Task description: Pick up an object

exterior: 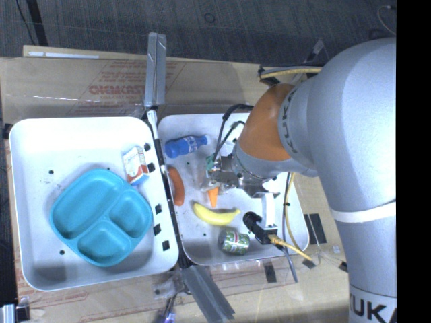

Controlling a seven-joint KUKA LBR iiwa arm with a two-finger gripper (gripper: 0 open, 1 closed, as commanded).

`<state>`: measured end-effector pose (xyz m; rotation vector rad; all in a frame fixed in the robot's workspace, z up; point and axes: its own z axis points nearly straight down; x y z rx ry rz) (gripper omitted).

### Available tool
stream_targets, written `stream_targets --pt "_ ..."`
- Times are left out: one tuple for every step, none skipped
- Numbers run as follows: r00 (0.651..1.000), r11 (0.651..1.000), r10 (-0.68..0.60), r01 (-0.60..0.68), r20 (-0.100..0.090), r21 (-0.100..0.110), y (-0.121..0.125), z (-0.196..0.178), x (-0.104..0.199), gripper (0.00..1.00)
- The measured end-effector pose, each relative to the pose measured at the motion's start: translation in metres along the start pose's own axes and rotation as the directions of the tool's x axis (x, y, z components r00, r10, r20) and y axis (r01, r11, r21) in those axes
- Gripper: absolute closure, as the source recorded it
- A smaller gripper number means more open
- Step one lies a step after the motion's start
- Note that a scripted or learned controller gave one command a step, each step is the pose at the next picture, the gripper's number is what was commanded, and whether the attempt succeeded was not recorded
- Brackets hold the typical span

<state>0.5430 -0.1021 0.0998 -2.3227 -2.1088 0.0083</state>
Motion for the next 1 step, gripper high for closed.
stream_targets --pt "0.998 0.998 -0.066 0.066 -0.001 -0.004 0.0597 -0.0926 0.0583 1.00"
